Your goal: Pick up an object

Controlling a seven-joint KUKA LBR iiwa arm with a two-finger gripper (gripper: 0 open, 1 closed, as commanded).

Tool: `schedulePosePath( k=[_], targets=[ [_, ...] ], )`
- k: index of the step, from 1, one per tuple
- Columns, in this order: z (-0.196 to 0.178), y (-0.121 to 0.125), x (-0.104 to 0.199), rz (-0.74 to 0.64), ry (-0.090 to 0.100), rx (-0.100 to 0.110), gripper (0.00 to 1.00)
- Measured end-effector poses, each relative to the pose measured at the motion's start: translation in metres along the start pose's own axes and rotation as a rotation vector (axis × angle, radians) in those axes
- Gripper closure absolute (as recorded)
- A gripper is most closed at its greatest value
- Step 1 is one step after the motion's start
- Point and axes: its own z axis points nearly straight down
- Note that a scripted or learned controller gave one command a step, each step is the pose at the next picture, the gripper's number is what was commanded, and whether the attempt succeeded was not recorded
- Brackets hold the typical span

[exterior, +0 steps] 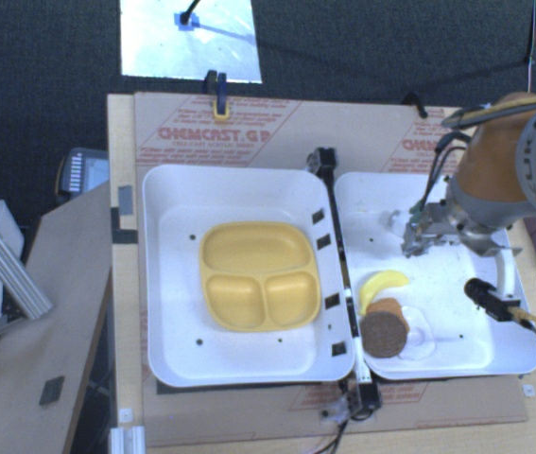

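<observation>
While the pincer (417, 237) hangs low over the right bin (381, 206), nothing can be seen in its grip.
Whether it is apart or together I cannot tell, because the wrist's bulk and the slanted view hide its tip. 3 loose things lie nearer the camera than the pincer and a little toward the divider between the 2 bins. A yellow banana-shaped piece (383, 284) is closest to it, a brown round block (384, 334) sits against that piece's near side, and what may be a clear lid (421, 334) lies just beside the block. They crowd the divider wall, so I judge that a descent should come from their open side. Well beyond the divider, a yellow divided tray (253, 277) lies flat in the left bin (173, 216), too broad for an easy pick. By this, the pick is not yet made.
</observation>
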Motion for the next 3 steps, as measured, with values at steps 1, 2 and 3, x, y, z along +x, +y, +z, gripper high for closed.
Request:
schedulePosePath(
  k=[1, 2, 3],
  targets=[
    [-0.048, 0.003, -0.009, 0.002, -0.001, -0.004, 1.0],
    [-0.099, 0.005, -0.01, -0.002, -0.001, -0.003, 1.0],
    [-0.11, -0.003, 0.046, -0.008, 0.003, 0.0, 1.0]
  ],
)
